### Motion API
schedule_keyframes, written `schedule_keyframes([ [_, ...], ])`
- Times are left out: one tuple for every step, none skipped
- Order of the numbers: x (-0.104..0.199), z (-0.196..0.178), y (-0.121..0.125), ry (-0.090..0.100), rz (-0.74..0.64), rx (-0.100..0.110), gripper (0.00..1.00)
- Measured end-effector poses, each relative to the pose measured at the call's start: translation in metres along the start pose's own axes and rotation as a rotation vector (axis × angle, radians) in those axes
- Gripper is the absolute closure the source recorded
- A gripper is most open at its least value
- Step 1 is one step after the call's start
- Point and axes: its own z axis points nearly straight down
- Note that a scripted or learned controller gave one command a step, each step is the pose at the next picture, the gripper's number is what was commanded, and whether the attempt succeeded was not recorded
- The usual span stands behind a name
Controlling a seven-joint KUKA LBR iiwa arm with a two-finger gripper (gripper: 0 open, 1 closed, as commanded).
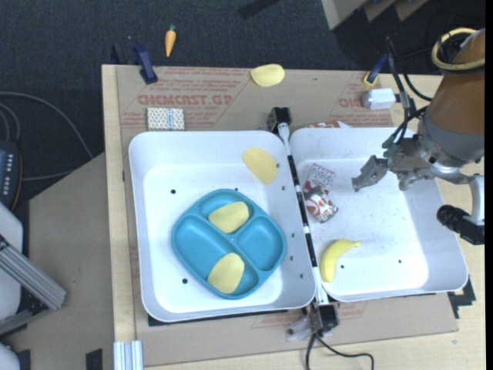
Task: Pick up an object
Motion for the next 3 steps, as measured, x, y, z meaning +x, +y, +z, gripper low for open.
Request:
schedule_keyframes([
  [0.016, 0.107, 0.012, -0.001, 0.002, -0.011, 0.0],
  [0.016, 0.145, -0.047, 0.001, 0.002, 0.003, 0.0],
  [0.008, 0.144, -0.042, 0.0, 0.001, -0.001, 0.0],
])
